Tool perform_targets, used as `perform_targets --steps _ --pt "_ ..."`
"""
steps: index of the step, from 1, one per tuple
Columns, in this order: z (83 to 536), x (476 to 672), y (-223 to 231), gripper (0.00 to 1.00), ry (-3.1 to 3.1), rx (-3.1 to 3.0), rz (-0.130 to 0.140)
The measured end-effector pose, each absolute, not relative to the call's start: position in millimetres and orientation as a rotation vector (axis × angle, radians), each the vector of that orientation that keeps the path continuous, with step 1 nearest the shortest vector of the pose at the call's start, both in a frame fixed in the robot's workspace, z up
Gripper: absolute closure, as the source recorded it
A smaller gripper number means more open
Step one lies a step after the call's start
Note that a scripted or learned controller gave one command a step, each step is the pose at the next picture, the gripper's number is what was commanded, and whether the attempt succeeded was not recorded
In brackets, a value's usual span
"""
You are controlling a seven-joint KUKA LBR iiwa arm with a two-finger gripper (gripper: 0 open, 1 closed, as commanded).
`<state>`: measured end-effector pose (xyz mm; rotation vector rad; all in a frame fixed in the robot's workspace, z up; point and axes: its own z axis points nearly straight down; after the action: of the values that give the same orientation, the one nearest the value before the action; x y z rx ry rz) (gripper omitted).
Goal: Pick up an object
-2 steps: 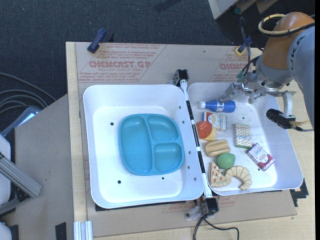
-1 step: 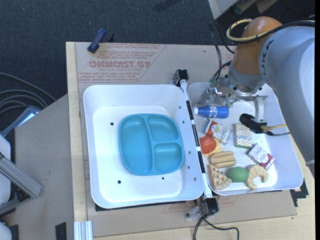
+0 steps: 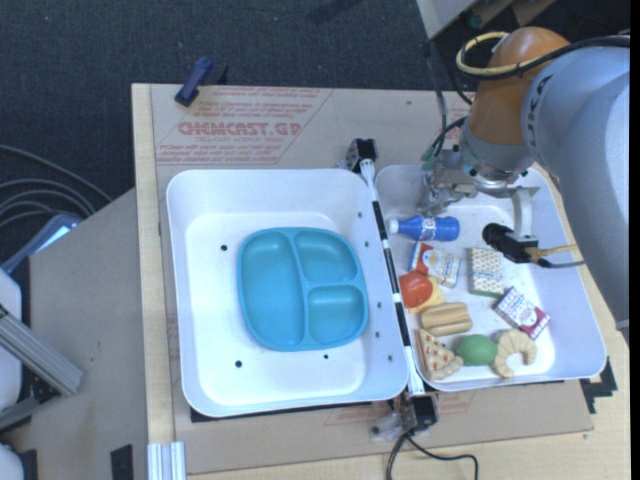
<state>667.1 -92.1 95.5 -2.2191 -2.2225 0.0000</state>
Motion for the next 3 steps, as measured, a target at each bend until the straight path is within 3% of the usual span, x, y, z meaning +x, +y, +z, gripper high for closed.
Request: perform_targets --steps 1,2,3 --pt "95.3 667.0 -92.1 0.00 -2.222 -2.219 0.000" --pt "105.8 667.7 -91.8 1.00 -2.224 -2.220 -0.002" --pt "185.6 666.9 18.4 1.00 -2.223 -2.220 -0.003"
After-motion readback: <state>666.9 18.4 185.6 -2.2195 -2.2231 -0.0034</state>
